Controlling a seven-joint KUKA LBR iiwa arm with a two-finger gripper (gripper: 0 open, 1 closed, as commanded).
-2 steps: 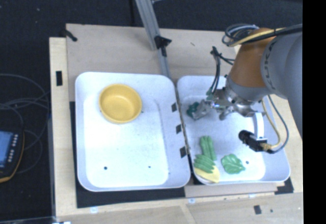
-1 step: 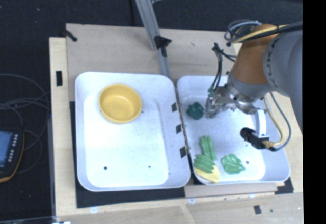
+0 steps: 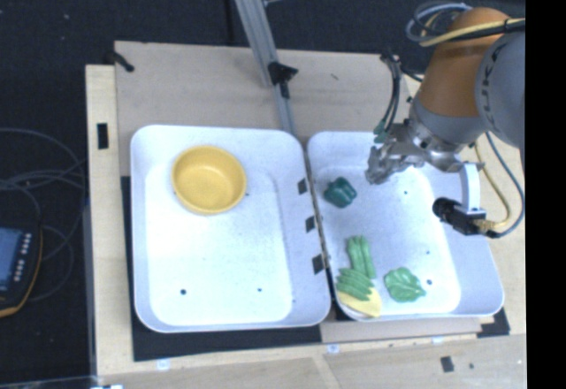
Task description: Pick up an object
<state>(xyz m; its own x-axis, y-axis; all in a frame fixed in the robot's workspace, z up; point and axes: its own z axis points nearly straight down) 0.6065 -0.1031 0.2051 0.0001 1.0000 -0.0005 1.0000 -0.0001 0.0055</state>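
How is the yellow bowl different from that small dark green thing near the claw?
The yellow bowl is much larger than the small dark green object. The bowl is round, open and hollow; the green object is a compact lump. The bowl sits alone in the left bin; the green object lies in the right bin, just left of the claw. Both rest untouched on a white bin floor.

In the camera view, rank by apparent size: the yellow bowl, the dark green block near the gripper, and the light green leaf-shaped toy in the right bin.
1. yellow bowl, clearly largest.
2. light green leaf-shaped toy.
3. dark green block, only slightly smaller than the leaf toy; these two are close.
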